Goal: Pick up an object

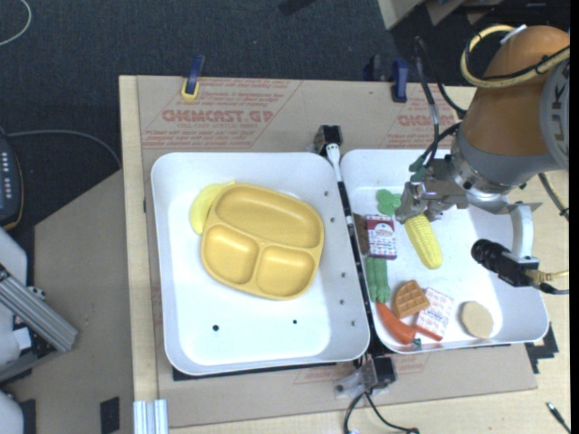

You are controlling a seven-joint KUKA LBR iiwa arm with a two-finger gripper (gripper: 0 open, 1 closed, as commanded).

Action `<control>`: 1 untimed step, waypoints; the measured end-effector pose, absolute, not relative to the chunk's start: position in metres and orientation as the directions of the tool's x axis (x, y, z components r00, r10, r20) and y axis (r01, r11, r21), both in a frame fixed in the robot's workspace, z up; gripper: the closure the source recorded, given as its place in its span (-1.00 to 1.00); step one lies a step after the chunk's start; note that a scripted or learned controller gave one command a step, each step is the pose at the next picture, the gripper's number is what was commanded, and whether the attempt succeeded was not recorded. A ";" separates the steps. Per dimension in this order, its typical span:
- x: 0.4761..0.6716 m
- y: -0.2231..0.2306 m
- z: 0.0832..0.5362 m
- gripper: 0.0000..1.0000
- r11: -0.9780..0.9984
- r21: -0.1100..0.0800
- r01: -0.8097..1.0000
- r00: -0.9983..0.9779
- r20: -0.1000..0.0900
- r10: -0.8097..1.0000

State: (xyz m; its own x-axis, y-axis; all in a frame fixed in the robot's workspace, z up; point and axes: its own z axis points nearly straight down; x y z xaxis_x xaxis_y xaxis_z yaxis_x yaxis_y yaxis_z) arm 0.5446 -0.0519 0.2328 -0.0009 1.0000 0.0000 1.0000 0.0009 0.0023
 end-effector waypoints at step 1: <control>0.549 -0.066 0.224 1.00 -0.002 -0.001 1.000 0.002 -0.001 1.000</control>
